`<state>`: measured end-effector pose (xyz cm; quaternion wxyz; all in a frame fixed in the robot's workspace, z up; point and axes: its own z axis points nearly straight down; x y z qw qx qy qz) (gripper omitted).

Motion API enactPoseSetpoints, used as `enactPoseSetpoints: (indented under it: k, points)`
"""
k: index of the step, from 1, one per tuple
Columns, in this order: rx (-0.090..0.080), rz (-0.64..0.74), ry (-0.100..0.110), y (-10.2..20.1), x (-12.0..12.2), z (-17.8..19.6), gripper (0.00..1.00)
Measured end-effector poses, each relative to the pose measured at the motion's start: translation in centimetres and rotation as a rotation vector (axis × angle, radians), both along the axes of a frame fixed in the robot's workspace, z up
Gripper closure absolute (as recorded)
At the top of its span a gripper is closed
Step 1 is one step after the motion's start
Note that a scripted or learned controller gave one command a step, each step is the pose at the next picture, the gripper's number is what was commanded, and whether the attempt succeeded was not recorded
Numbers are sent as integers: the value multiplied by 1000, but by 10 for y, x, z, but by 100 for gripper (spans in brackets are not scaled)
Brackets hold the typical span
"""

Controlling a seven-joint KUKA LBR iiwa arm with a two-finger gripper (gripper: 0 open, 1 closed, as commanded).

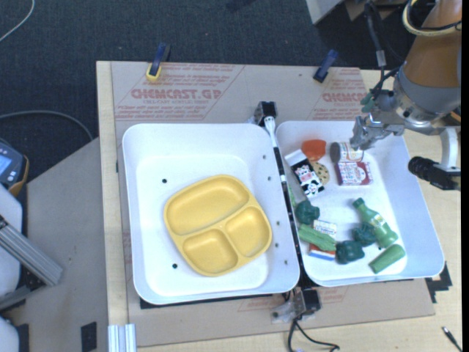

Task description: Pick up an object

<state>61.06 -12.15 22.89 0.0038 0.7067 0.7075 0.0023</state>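
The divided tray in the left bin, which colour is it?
The tray is plain yellow; the camera view shows it clearly from above.

Dark grey carpeted floor (88,20) around a pale wooden worktop (110,218). Brown printed cardboard sheet (242,90) over the worktop, pinned at the far edge by two clamps (156,62). White cable (22,9) looping across the carpet at upper left. Aluminium rail (29,251) slanting at lower left. Even, soft light.
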Motion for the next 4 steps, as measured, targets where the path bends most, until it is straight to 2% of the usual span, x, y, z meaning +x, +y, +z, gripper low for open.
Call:
enactPoseSetpoints:
  k: [1,2,3,4]
  points:
    - [4,4,9,52,4,-8,100]
    - [4,6,4,104,26,0,100]
    - [4,6,5,159,28,5,100]
    - [3,5,4,213,53,2,100]
